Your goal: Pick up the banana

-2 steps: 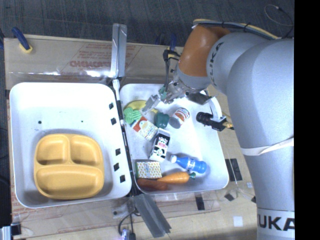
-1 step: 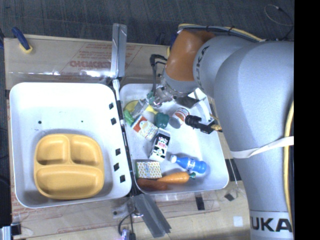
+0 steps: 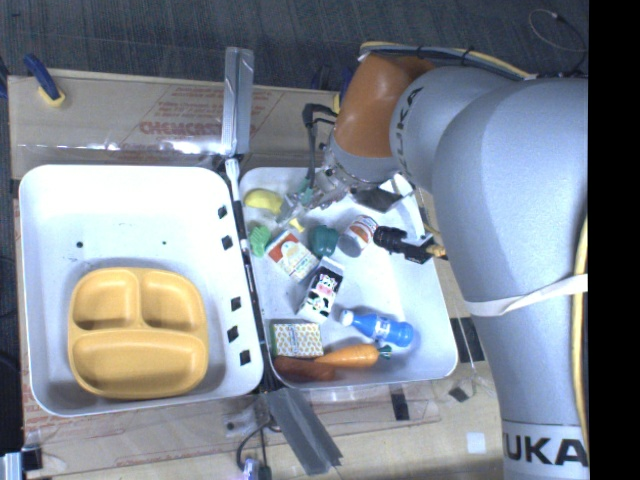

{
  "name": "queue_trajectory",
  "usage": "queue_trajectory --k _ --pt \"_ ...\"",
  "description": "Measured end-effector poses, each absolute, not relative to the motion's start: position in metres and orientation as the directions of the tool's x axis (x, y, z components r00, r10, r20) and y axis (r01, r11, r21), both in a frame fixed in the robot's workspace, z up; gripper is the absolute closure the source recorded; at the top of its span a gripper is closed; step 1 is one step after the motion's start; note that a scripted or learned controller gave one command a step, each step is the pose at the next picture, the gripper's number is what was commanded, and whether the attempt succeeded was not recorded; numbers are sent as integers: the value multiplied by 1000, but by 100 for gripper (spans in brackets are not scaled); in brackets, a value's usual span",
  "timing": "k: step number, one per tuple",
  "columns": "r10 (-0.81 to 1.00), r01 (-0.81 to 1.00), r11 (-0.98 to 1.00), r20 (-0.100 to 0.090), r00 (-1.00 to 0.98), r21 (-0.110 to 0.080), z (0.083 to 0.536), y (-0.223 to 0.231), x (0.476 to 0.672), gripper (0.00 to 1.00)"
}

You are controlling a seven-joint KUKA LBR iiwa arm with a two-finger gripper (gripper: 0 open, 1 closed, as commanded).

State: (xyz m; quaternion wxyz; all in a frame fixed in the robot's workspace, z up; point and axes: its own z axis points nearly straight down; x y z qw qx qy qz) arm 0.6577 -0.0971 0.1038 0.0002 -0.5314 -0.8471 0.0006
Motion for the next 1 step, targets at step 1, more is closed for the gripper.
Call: queue_trajectory --k 1 --pt "985 985 172 0 -172 0 193 -31 657 100"
